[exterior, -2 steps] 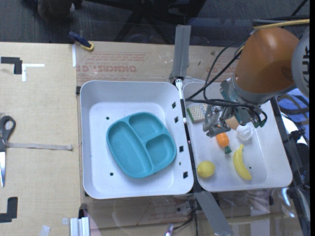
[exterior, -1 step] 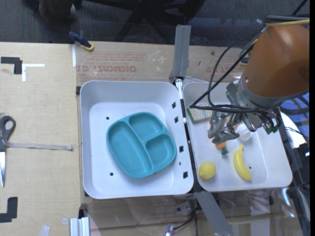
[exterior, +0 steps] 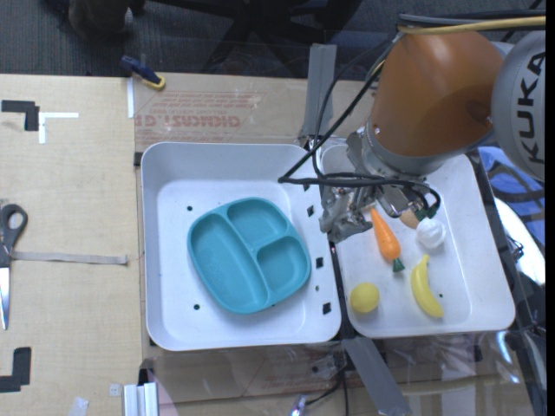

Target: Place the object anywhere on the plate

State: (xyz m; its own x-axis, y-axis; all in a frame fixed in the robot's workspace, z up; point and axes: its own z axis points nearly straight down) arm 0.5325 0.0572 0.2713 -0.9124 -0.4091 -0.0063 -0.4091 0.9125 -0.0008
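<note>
Carrot, orange with a small green stub at its lower end, lies at a slant in the right bin, near that bin's left wall. The tool hangs just beside the carrot's upper end, to its left, over the strip where the two bins meet; its metal parts are tangled with black cables, and whether it is wide or narrow I cannot tell. Nothing can be seen held in it. Just right of the carrot sits a small white object, with a tan piece touching its upper left side. Below lie a banana, curved and standing nearly upright in the view, and a lemon to the banana's left, apart from it. The plate, teal with three compartments, rests in the left bin, tilted a little in the view and well apart from the carrot. The arm's orange band looms above the right bin. On the table to the far left lie scissors, and a yellow-and-blue item sits near the upper edge
</note>
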